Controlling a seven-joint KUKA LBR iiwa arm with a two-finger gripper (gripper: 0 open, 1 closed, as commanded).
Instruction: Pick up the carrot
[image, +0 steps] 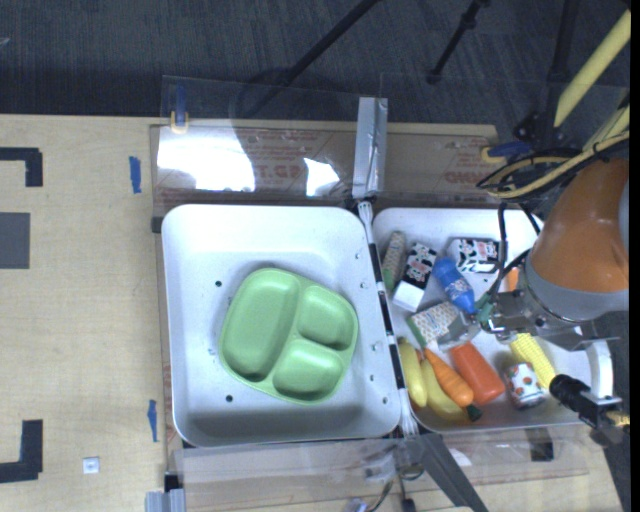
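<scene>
Although my grey arm with its orange band (585, 235) bulks over the right side of the scene, I start with the biggest things beneath it: the pale wooden bench (80, 300) and the two shallow white bins side by side. The left white bin (200, 240) holds a light green plastic plate with three compartments (288, 332). The right white bin (425, 222) is crowded with small toy items, and my work lies there.

My gripper (492, 312) hangs over the middle of that right bin, and I cannot tell from this slanted view whether it is parted or closed; nothing is visibly held in it.

The slim orange toy carrot (446, 374) lies on the bin floor toward the near edge, below and to the left of my gripper in the view, near but apart from it. Its long axis runs diagonally: the thin tip points up-left toward the bin divider, and the thicker end points down-right toward the near wall. A yellow plastic banana (422, 383) lies just beside it on the left, and a fatter orange-red cylindrical piece (477, 371) just beside it on the right, roughly parallel. As I judge it, I must shift down-left and close across the diagonal, and the tight neighbours leave little room.
</scene>
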